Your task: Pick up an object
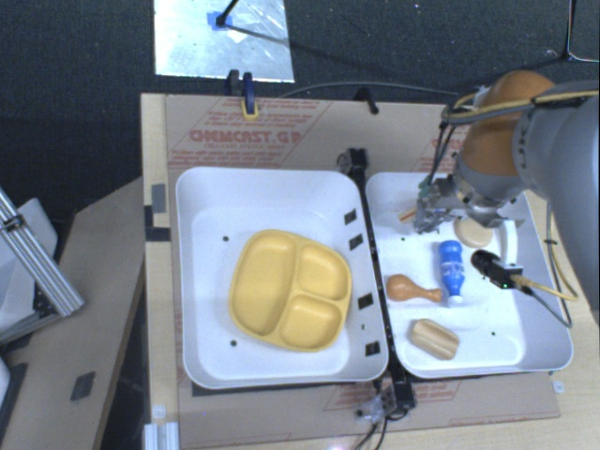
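In the camera view, the left bin (202, 251) holds a yellow divided tray (291, 289), while the right bin (544, 350) holds the loose pickable items: a blue bottle (452, 268), a tan drumstick-shaped toy (412, 290), a bread-like block (434, 338) and a pale round piece (473, 231). The gripper (431, 212) sits low over the upper part of the right bin, just beside the bottle's top, a position that suits a descent onto an item there. Its state cannot be told, and nothing is seen clamped in it.
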Motion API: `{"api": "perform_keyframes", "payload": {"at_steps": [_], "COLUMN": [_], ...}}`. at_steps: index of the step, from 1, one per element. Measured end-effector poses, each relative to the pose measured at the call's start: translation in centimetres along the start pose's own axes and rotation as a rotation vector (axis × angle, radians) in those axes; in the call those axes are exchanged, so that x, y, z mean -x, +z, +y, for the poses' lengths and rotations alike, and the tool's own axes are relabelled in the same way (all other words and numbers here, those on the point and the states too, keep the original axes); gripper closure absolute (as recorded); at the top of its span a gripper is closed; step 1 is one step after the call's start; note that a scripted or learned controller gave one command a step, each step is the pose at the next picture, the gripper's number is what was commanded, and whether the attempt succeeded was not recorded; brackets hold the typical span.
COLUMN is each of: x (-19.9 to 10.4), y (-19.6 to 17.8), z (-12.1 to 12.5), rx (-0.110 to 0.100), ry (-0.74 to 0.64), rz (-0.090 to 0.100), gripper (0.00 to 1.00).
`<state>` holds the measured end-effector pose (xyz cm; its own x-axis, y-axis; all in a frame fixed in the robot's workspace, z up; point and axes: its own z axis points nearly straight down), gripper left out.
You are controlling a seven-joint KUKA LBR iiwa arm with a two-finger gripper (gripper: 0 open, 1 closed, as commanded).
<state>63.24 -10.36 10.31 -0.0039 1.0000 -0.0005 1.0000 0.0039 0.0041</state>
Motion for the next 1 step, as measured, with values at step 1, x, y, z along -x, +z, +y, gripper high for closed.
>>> {"api": "perform_keyframes", "payload": {"at_steps": [1], "x": [-0.39], "y": [-6.41], "z": [0.29], "rx": [0.003], "ry": [-0.001], "rz": [0.0], "gripper": [1.0]}}
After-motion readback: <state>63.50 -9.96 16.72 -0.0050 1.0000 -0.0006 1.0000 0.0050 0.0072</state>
